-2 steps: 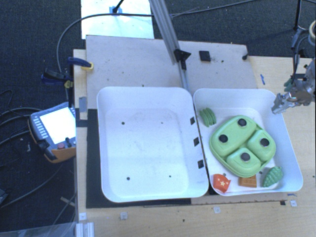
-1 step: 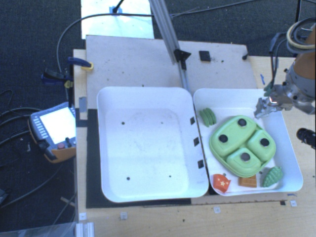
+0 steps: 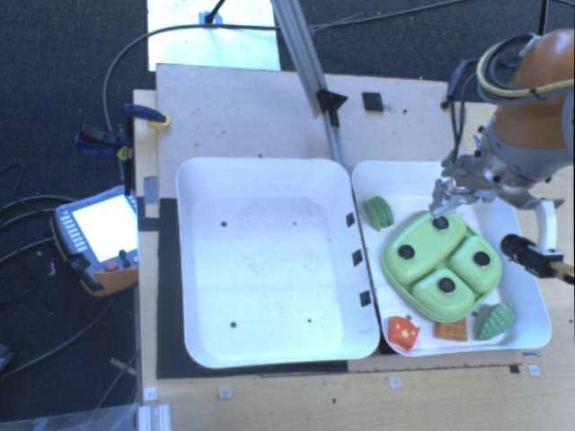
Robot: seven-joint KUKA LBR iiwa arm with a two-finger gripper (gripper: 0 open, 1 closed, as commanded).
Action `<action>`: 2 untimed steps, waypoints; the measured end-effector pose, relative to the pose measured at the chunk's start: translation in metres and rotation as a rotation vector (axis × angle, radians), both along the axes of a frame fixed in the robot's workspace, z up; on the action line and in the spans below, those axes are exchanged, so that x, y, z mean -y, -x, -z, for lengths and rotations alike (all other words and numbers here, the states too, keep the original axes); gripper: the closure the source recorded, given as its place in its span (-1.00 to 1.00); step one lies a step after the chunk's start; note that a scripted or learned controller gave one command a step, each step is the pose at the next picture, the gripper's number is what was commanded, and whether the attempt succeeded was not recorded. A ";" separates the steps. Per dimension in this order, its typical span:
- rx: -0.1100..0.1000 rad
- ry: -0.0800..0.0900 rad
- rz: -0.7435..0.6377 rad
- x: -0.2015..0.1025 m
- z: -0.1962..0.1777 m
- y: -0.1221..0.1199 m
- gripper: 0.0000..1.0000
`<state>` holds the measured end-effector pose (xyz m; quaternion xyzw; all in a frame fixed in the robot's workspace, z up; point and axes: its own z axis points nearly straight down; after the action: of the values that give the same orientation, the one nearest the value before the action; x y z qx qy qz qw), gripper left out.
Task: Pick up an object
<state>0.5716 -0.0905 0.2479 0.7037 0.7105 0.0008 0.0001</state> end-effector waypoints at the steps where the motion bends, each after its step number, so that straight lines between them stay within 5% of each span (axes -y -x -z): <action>1: 0.001 -0.001 0.000 -0.048 -0.001 -0.004 1.00; 2: 0.001 -0.001 -0.001 -0.100 -0.002 -0.008 1.00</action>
<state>0.5800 0.0091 0.2495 0.7033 0.7109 0.0015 0.0000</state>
